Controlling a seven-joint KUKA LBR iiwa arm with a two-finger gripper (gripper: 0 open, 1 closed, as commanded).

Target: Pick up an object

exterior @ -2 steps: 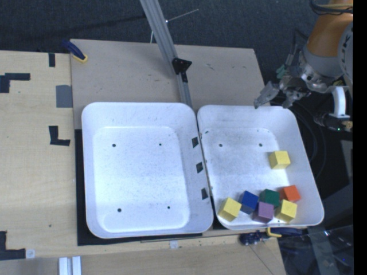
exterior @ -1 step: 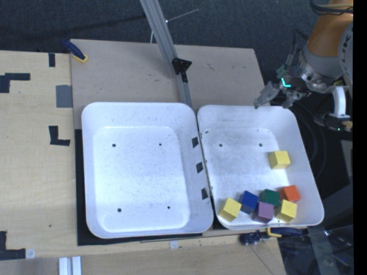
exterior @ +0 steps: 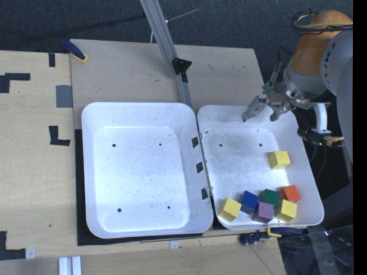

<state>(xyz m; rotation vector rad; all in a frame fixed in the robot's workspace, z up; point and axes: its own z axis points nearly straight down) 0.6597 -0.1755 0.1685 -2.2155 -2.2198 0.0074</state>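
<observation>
Gripper [exterior: 262, 113] hangs over the far edge of the right bin [exterior: 229, 119], fingers spread apart with nothing between them. One yellow cube [exterior: 279, 159] sits alone near the bin's right edge. Along the near edge sits a cluster: yellow cube [exterior: 230, 208], blue cube [exterior: 249, 201], purple cube [exterior: 265, 211], green cube [exterior: 270, 197], orange cube [exterior: 291, 193] and another yellow cube [exterior: 288, 210]. Left bin [exterior: 137, 110] lies just beside it.
</observation>
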